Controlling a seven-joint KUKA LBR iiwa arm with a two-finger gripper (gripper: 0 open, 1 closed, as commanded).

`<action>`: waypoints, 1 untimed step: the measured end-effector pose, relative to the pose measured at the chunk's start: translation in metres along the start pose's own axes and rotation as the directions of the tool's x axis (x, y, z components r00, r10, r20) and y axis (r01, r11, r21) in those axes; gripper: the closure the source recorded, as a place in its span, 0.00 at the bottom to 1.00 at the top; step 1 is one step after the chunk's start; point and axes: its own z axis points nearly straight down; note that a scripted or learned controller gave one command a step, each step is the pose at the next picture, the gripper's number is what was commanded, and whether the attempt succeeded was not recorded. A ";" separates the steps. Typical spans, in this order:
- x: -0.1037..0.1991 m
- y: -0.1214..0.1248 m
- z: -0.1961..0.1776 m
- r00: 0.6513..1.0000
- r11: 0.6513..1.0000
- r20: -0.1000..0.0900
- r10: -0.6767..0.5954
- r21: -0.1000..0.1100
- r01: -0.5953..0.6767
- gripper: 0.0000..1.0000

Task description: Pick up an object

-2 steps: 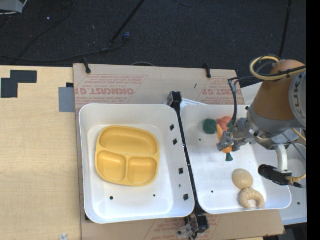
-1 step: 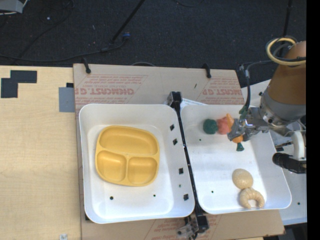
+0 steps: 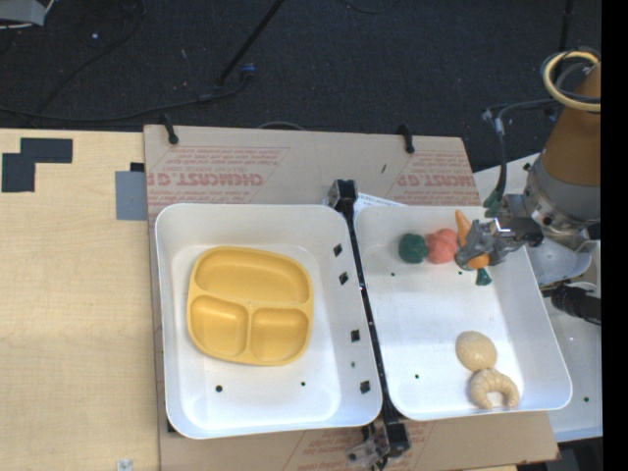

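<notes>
In the right bin [image 3: 432, 400], near its back edge, lie a green ball [image 3: 412, 247] and a pink-red lump [image 3: 442, 244], touching each other. Just right of them is an orange carrot-like toy [image 3: 462, 226] with a green tip [image 3: 483, 278]. My gripper [image 3: 480, 246] sits directly over the carrot's middle and hides that part. Toward the front right of the same bin rest a beige round piece [image 3: 475, 349] and a beige curled piece [image 3: 495, 389] side by side.
The left bin [image 3: 177, 400] holds a yellow divided plate [image 3: 251, 304]. A black divider [image 3: 357, 292] runs between the two bins. The arm's orange-banded body [image 3: 574, 145] stands over the right bin's far right corner. Cables lie on the dark floor behind.
</notes>
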 end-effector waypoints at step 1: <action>0.052 -0.002 0.018 1.000 1.000 -0.002 -0.003 0.006 0.003 1.00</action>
